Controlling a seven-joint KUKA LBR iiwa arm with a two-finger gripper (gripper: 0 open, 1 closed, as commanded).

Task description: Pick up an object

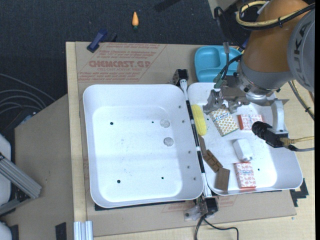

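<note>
My gripper (214, 104) hangs over the back left part of the right bin (287, 171), under the orange-banded wrist. Right below and beside it lie a patterned packet (224, 122) and a yellow banana-shaped object (199, 120) along the bin's left wall. Further right sits a red-and-white packet (248, 121). A small white block (243, 149) and another red-patterned packet (245, 176) lie nearer the front. Two brown pieces (216, 168) rest at the front left corner.
The left bin (137, 144) stands beside the right one, with two small round marks on its floor. A blue dish (210, 64) sits behind the right bin. A black cable connector (265, 133) hangs over the right bin. Cardboard surrounds both bins.
</note>
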